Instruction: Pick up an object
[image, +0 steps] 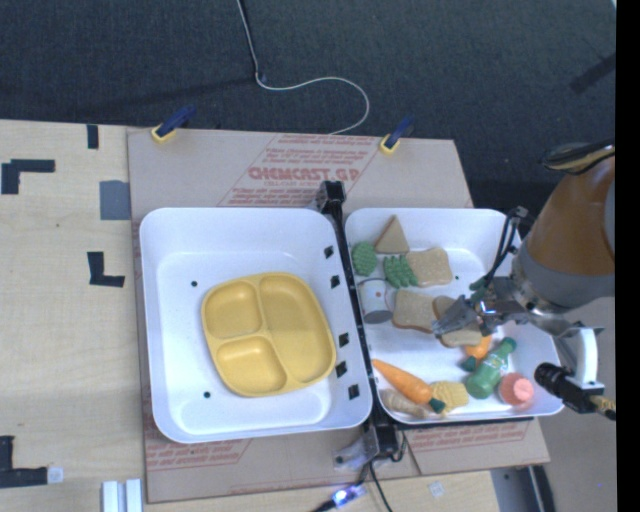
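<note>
Grey claw (458, 322) hangs in the right bin (455, 222), just right of the toast (411, 309); grip state unclear.

Left bin: a shallow white plastic bin (170, 300) holding a yellow three-compartment plastic plate (267, 332), which lies flat near its middle.
Right bin: a second shallow white bin (450, 222) just beside the first, filled with toy food.
Toy food: a tan triangular wedge (391, 236), a green leafy piece (399, 270), two tan toast slices (432, 266), an orange carrot (402, 379), a yellow corn cob (450, 396), a green bottle (487, 372) and a pink round piece (517, 390).
Arm: the grey arm with an orange band (573, 245) reaches in from the right.
Gripper: the dark two-finger gripper (458, 318) sits low over the toast slice near the right bin's middle.
Bench: brown cardboard (300, 175) under both bins.
</note>
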